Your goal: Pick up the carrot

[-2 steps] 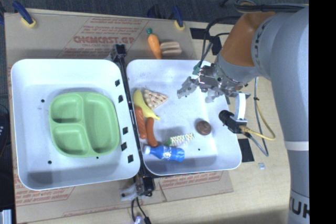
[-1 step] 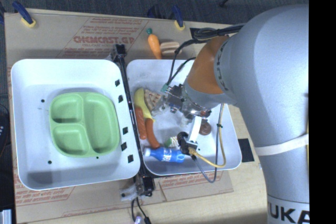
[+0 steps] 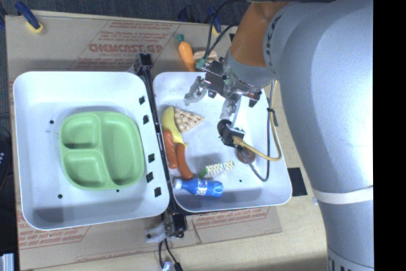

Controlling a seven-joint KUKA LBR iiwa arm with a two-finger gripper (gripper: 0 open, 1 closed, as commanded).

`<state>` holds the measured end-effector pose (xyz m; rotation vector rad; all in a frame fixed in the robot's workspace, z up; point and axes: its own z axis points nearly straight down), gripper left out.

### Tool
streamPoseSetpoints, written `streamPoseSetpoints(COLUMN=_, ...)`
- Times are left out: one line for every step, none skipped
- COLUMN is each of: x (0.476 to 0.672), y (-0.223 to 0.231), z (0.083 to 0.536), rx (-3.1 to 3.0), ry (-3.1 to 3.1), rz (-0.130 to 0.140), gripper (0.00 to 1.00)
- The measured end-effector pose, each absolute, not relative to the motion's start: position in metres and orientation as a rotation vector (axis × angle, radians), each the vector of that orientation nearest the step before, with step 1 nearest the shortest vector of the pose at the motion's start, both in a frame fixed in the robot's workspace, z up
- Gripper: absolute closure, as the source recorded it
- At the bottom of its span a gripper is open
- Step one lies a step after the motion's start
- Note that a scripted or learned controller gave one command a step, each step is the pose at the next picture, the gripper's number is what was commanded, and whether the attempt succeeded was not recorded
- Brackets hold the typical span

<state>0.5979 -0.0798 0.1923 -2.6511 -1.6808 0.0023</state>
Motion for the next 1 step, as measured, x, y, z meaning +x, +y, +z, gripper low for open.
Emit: streamPoseSetpoints(x=0.6563, y=-0.1511, z=0.2046, rx=-2.549, ry=-1.833, rz=0.003, gripper=0.0)
